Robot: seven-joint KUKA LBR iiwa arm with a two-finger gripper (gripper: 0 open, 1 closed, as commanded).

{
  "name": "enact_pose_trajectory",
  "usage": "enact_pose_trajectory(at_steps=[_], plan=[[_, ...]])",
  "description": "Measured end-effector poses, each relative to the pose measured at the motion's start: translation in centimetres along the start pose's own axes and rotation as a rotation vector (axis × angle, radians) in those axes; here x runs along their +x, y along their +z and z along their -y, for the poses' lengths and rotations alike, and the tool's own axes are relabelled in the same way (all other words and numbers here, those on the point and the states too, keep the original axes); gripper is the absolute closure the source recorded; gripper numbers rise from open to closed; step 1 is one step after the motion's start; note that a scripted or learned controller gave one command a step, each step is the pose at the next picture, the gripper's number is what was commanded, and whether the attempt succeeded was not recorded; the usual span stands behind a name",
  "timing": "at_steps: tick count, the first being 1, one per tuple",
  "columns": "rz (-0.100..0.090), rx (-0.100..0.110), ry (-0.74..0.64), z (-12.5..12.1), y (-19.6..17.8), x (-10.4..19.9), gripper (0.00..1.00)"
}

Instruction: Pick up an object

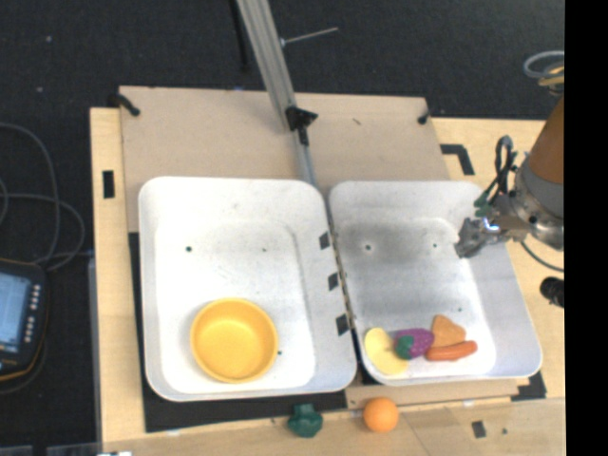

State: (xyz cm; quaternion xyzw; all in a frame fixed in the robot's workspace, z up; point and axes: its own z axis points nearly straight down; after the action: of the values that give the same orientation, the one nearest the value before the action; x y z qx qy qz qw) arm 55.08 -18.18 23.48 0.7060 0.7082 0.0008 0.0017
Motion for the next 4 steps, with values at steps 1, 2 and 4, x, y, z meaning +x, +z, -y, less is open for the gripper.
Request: enact_pose_trajectory(at_steps=[1, 2, 4], plan=[[-0.003, 0.002, -0.004, -1.5, 0.7, 5.7, 1.00], [-0.002, 0.001, -0.004, -3.6, 1.1, 10.2, 1.00], [-0.003, 0.000, -0.004, -6.1, -0.4, 20.9, 1.00]])
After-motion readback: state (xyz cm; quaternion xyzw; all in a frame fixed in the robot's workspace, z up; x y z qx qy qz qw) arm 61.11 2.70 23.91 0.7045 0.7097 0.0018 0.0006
